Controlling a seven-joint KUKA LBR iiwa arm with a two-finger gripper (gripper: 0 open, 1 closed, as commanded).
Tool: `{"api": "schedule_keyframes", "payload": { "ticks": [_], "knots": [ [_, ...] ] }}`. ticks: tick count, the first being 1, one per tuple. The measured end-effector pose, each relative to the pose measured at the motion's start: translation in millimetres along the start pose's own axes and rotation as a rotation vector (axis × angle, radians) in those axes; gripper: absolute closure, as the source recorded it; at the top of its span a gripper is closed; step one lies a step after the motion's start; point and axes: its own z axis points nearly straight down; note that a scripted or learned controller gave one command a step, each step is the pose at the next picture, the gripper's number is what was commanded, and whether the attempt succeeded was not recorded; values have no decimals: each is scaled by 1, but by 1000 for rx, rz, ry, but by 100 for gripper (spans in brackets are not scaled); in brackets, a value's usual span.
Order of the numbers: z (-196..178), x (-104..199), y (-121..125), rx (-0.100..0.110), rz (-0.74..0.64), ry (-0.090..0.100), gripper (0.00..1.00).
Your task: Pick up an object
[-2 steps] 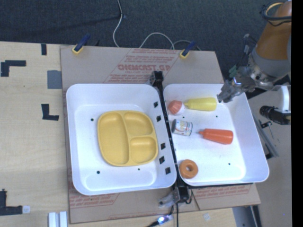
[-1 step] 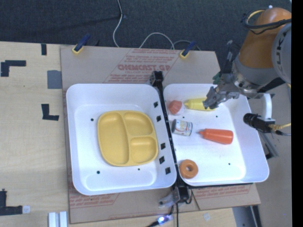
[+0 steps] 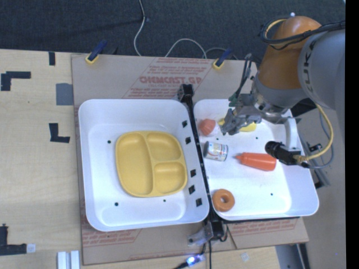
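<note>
My gripper (image 3: 230, 126) hangs over the back of the right bin (image 3: 291, 203), above a yellow object (image 3: 248, 127) that it partly hides. A small orange-pink piece (image 3: 206, 126) lies just to its left by the divider. In front of it lie a small silver can (image 3: 216, 151) on its side and an orange carrot-shaped toy (image 3: 258, 161). An orange-brown ring (image 3: 224, 199) sits near the bin's front left corner. Nothing shows between the fingers.
The left bin (image 3: 92, 150) holds a yellow divided plate (image 3: 150, 162). A black clip-lined divider (image 3: 192, 150) separates the bins. A black cable fitting (image 3: 279, 151) hangs over the right bin's right side. Cardboard (image 3: 162, 77) lies under both bins.
</note>
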Motion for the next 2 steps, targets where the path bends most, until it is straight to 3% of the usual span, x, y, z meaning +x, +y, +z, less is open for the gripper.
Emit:
{"api": "schedule_keyframes", "payload": {
  "ticks": [2],
  "knots": [
    [2,114,-27,-1,-2,-1,100]
  ]
}}
